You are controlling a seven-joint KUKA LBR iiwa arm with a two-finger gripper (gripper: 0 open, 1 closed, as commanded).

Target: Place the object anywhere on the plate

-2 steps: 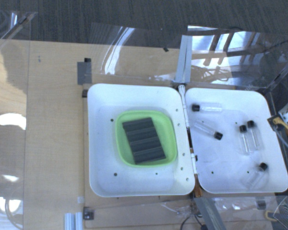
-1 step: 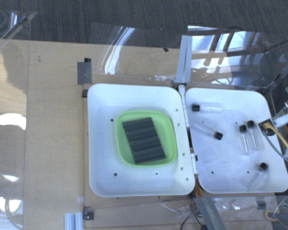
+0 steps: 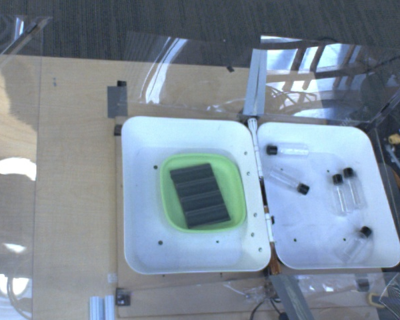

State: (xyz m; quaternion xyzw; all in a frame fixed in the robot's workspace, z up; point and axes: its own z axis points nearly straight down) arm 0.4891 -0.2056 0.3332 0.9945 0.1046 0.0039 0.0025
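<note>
Bench bins (image 3: 137,245): plate (image 3: 168,205) (left), vials (image 3: 290,181)

- You see a lime-green plate (image 3: 235,191) carrying a dark grey ribbed block (image 3: 199,196).
- Both bins (image 3: 139,245) are white.
- Your clear vials (image 3: 352,193) have black caps.
- The surface (image 3: 73,179) is pale wood.

One fixed camera looks down at a slant from above the bench (image 3: 67,179), far enough back to take in both bins: the left bin (image 3: 140,245) and the right bin (image 3: 380,245), with dark floor (image 3: 120,12) beyond.
</note>
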